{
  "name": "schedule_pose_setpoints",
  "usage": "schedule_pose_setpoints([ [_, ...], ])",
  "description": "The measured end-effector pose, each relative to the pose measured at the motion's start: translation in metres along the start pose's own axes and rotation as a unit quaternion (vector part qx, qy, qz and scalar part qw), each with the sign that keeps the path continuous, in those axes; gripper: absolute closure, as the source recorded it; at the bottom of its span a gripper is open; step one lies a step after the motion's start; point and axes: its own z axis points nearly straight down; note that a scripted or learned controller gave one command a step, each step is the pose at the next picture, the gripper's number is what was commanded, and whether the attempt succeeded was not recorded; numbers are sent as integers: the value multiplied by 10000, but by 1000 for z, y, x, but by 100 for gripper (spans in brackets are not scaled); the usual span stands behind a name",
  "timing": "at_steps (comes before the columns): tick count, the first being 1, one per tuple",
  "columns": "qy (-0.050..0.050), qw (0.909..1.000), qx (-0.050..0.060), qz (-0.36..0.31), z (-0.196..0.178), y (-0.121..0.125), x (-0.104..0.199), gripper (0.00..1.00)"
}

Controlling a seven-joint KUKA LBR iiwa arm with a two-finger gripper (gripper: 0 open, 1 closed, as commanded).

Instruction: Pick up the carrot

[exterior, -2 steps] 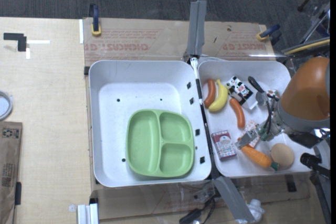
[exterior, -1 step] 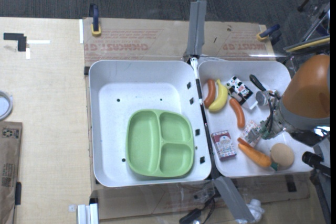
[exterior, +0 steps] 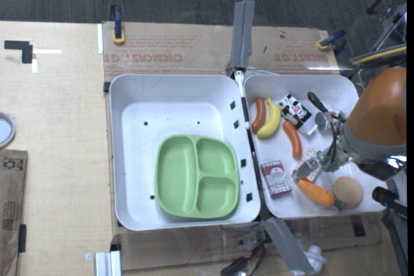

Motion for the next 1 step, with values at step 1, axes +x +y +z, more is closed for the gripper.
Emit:
schedule_pose_setpoints([
  [1, 37, 9989, 37, 457, 19, 23, 2, 0],
])
